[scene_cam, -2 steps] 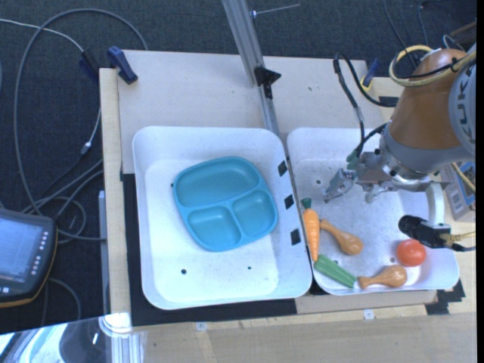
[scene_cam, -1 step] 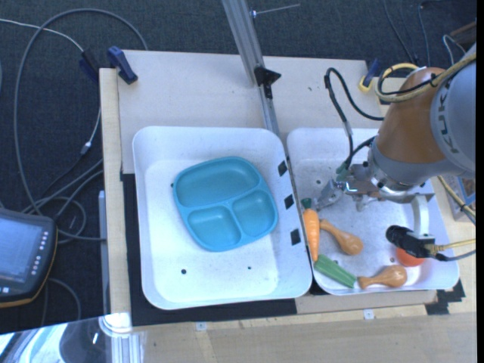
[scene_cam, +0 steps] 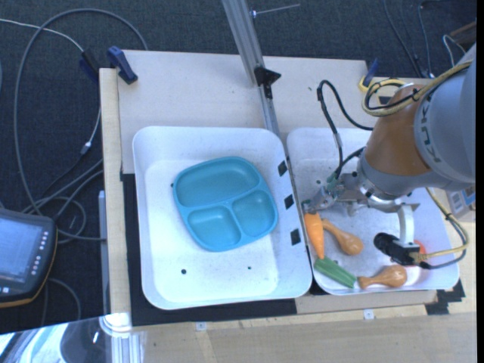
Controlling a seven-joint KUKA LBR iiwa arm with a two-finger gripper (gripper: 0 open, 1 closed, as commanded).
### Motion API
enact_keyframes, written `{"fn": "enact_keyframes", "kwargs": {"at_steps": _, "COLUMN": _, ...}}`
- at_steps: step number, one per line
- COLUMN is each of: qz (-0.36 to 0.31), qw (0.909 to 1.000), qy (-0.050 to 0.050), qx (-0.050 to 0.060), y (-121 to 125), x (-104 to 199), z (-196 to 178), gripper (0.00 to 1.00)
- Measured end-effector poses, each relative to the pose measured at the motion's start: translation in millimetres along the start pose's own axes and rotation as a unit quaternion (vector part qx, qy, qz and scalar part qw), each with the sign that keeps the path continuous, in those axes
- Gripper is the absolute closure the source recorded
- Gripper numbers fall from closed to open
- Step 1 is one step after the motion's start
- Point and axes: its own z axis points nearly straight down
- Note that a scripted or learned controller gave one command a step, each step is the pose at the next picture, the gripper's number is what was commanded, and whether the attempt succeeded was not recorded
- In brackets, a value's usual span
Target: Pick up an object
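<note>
Gripping tool: the gripper (scene_cam: 322, 200) is low in the right bin (scene_cam: 302, 148), close to that bin's left wall.
Tool state: it cannot be told from this slant whether it is apart or together; nothing can be seen held in it.
Arm: the grey arm (scene_cam: 442, 127) with its orange band comes in from the right, over the right bin's far half.
Nearest thing: an orange carrot (scene_cam: 314, 235) lies just below the gripper on the bin floor; whether they touch cannot be told.
Next: a tan drumstick-shaped toy (scene_cam: 345, 240) lies beside the carrot, to its right.
Near edge: a green piece (scene_cam: 333, 271) and a second tan toy (scene_cam: 386, 277) lie along the right bin's near rim.
Left bin: the left bin (scene_cam: 151, 203) holds a blue divided plate (scene_cam: 224, 203), lying flat near its middle, well apart from the gripper.
Bench: the pale bench (scene_cam: 189, 89) bears both bins side by side.
Far side: a metal pole (scene_cam: 240, 21) slants up from the bench's back, above the seam between the bins.
</note>
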Motion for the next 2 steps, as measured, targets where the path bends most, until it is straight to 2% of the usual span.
{"fn": "enact_keyframes", "kwargs": {"at_steps": 1, "qz": 0.000, "qw": 1.0000, "qy": -0.001, "qx": -0.002, "y": 1, "x": 0, "z": -12, "gripper": 1.00}}
{"fn": "enact_keyframes", "kwargs": {"at_steps": 2, "qz": -0.002, "qw": 1.0000, "qy": 0.000, "qx": 0.002, "y": 11, "x": -3, "z": -73, "gripper": 1.00}}
